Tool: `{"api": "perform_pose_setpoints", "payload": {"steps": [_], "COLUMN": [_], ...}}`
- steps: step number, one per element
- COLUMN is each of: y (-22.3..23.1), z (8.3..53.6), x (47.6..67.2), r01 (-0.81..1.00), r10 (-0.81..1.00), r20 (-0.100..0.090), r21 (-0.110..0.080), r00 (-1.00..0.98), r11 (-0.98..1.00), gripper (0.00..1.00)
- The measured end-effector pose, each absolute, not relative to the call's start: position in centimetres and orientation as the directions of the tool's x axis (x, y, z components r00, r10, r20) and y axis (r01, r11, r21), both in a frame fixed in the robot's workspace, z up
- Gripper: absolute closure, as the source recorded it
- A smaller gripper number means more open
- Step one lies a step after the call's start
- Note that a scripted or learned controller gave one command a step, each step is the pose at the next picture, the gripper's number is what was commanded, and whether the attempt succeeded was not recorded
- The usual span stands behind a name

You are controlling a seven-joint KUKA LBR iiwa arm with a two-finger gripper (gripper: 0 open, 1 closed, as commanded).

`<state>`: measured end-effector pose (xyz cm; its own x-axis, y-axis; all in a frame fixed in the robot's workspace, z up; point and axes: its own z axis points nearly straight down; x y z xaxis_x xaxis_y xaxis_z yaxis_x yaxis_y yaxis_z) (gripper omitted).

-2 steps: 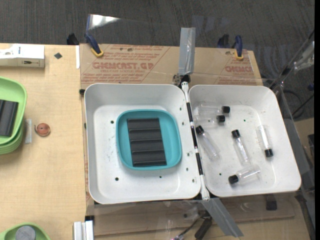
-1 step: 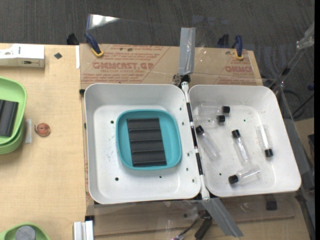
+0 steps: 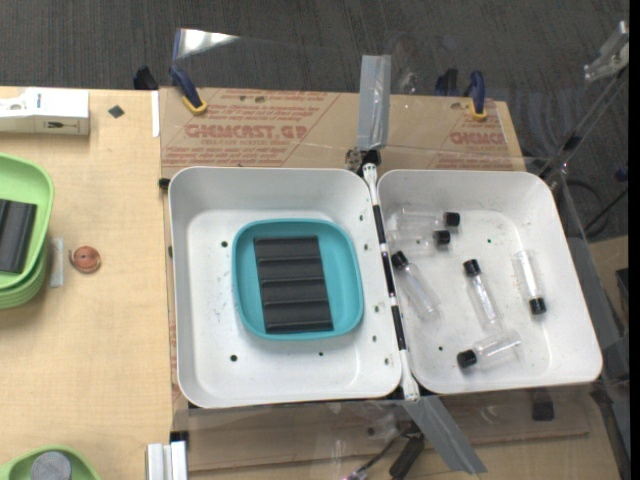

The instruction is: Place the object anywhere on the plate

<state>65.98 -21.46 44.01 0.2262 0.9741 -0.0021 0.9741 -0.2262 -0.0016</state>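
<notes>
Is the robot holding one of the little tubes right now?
No held tube can be seen. The clear tubes with black caps all lie loose in the right bin, and the teal plate sits in the left bin.

The plate (image 3: pixel 297 279) lies in the left bin (image 3: pixel 200 358); several vials (image 3: pixel 480 293) lie scattered in the right bin (image 3: pixel 560 358).

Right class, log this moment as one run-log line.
plate: teal, left bin, holds dark ridged block | vials: clear, black caps, scattered in right bin | placement: not yet done
</notes>
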Motion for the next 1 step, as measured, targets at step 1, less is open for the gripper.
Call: {"api": "perform_pose_setpoints", "payload": {"steps": [1], "y": [-21.37], "z": [43.97], "x": [65.99], "r01": [1.0], "r10": [1.0], "r20": [-0.001], "r21": [-0.004], "r00": [-0.024], "r11": [0.024], "gripper": [0.0]}}
